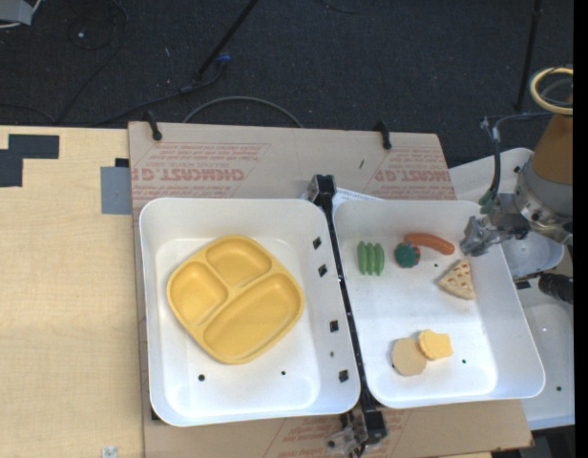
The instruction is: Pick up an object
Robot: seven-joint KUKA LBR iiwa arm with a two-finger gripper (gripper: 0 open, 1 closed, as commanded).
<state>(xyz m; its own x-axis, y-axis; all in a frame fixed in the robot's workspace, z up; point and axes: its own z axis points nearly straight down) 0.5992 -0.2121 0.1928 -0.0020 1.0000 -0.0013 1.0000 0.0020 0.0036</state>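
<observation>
The right bin (523, 351) holds the small toy foods: a round tan piece (407, 357) touching a yellow chunk (434, 344), a pizza-like wedge (457, 280), green beans (370, 258), an orange sausage (429, 243) and a dark green piece (407, 254).

A descent could strike the bin's wall, since the wedge lies near it; crowded pieces could be nudged.

The gripper (477, 238) hangs over the bin's far right corner, just above the wedge; I cannot tell whether it is released or clenched, and nothing shows in it.

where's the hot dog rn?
The hot dog lies in the right bin, near its far edge, just right of the green broccoli piece and up-left of the pizza slice. The gripper is close on its right.
</observation>
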